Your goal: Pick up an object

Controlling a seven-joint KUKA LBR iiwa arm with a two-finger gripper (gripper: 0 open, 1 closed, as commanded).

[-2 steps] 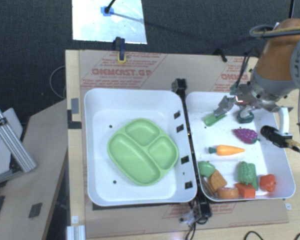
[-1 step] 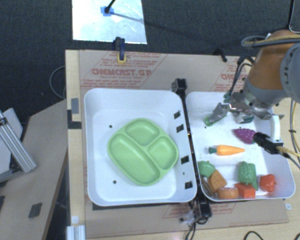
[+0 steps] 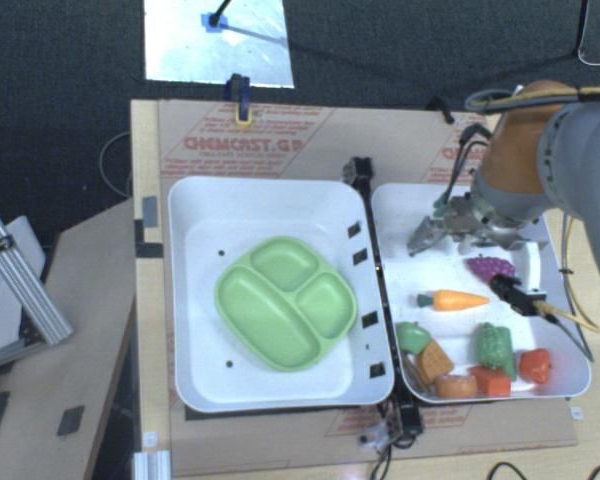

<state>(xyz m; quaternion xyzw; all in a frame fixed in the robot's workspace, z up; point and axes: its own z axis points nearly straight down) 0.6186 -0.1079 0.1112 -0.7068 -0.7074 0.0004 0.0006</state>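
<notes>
Right now the jaws (image 3: 427, 236) hang low over the right bin's (image 3: 400, 208) bare upper floor, spread and holding nothing; the toy carrot (image 3: 452, 300) and purple grapes (image 3: 490, 266) lie just below, probably the nearest pickings.

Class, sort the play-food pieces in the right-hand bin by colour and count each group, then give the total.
Orange: 3, carrot, wedge, piece
Green: 2, round piece, pepper
Red: 2, block, tomato
Purple: 1, grapes
Total: 8
</notes>
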